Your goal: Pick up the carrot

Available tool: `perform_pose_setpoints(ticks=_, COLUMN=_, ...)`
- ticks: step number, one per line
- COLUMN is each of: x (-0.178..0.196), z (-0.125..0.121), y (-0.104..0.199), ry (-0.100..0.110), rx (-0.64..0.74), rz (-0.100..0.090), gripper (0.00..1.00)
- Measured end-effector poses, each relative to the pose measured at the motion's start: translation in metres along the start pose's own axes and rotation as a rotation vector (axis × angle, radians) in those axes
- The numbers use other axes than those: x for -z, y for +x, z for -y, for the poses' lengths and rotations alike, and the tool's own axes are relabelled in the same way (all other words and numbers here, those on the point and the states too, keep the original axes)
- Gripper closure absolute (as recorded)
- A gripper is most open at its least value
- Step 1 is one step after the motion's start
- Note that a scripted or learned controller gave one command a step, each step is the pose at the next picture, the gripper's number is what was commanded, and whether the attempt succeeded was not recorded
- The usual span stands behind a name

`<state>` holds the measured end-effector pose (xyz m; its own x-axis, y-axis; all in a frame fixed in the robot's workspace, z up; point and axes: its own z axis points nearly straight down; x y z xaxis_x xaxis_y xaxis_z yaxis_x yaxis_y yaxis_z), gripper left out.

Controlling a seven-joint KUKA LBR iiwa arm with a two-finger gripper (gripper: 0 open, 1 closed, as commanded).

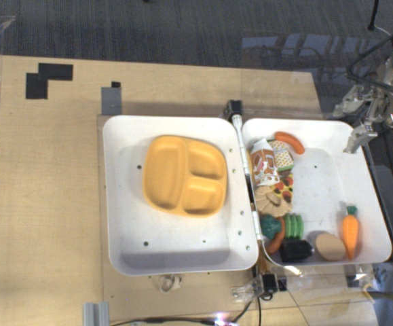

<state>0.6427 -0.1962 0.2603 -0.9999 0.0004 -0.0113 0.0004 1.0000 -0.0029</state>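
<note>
Right bin [318, 182]: carrot [349, 232], fingers [359, 136] apart.

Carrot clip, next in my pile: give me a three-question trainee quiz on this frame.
1. True or false: the carrot lies in the right bin.
2. What sits in the left bin? A) a yellow divided tray B) a blue bowl C) a red cup
3. Is the tool touching the carrot?

Key: 1 true; 2 A; 3 no, it sits at the bin's far right corner, apart from the carrot.
</note>
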Motion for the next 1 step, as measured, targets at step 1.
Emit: perform_pose_setpoints(ticks=1, x=-0.1241, z=0.0090, y=0.0561, ry=-0.005, rx=0.302, rz=-0.006, gripper=0.00)
